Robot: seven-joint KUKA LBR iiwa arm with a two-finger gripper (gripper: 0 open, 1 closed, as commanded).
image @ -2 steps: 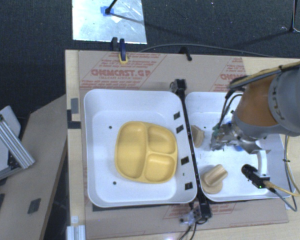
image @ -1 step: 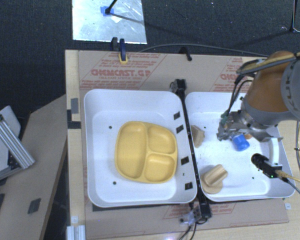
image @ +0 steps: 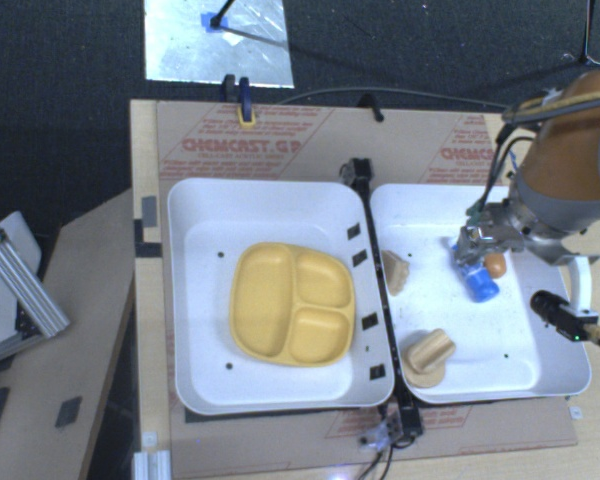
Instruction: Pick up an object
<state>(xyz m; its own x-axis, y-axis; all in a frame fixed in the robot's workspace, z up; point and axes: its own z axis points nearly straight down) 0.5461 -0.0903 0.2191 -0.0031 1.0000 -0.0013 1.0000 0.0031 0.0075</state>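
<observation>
- Blue object (image: 481, 286) is lying in the right bin (image: 555, 373), toward its far-right part, with a small orange ball (image: 495, 265) touching it.
- Gripper (image: 469, 252) is hovering directly over the blue object; cannot tell its state, nor any contact.
- Judgement: descent for a grasp is underway.
- Tan blocks (image: 427, 353) are sitting near the bin's left wall, clear of the approach.
- Yellow tray (image: 291, 304) is lying left of that bin.

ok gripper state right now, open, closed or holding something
Gripper: cannot be told; it sits low in the right white bin, right at the small blue object and small orange object.
</observation>
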